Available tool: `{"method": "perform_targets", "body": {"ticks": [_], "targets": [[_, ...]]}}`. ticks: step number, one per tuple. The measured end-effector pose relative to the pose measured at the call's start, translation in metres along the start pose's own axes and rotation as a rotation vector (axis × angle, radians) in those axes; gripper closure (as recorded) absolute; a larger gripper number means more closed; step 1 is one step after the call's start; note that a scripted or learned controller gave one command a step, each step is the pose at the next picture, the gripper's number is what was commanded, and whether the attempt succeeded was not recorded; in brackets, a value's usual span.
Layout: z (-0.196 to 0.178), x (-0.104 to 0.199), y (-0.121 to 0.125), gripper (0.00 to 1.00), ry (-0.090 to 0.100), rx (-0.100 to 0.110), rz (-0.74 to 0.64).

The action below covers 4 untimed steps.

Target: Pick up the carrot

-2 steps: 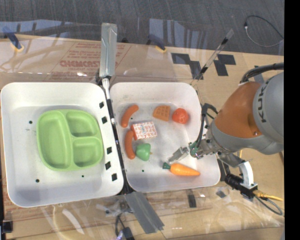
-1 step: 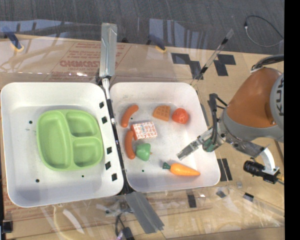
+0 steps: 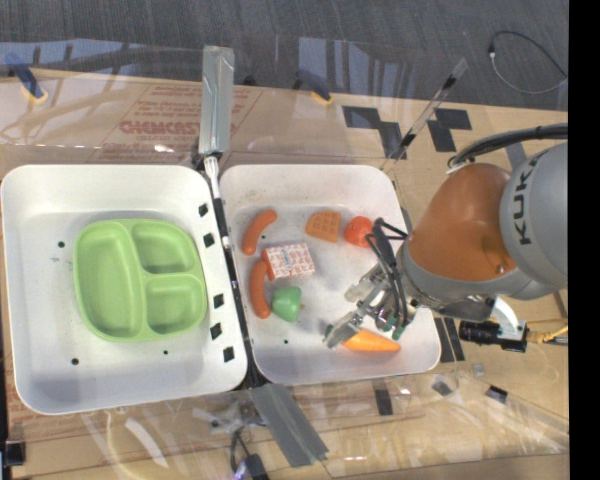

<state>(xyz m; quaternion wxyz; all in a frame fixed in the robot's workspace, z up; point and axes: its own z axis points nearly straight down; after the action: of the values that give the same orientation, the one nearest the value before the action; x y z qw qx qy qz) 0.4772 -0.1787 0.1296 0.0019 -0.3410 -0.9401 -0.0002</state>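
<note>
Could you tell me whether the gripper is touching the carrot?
Cannot tell: in the camera view the gripper overlaps the carrot, hiding any contact or gap.

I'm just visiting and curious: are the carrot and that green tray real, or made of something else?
The carrot looks like toy plastic: an even orange with a smooth, slightly shiny skin, though the picture is too coarse to be sure. The tray also looks like moulded plastic: one flat lime green, with rounded compartment walls and a soft sheen. It lies in a bin that looks like white plastic.

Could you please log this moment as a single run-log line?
task: pick up carrot | gripper low in right bin, at carrot | grasp: unconfirmed | green tray in left bin
</note>
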Motion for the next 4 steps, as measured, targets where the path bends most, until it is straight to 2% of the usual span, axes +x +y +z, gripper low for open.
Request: {"method": "perform_targets", "body": {"ticks": [1, 2, 3, 4], "targets": [[-0.010, -0.001, 0.001, 1.00, -0.001, 0.000, -0.004], [-0.010, -0.001, 0.001, 0.00, -0.001, 0.000, -0.004], [-0.010, -0.001, 0.001, 0.00, -0.001, 0.000, -0.004], [0.036, -0.021, -0.022, 0.00, -0.006, -0.003, 0.079]]}}
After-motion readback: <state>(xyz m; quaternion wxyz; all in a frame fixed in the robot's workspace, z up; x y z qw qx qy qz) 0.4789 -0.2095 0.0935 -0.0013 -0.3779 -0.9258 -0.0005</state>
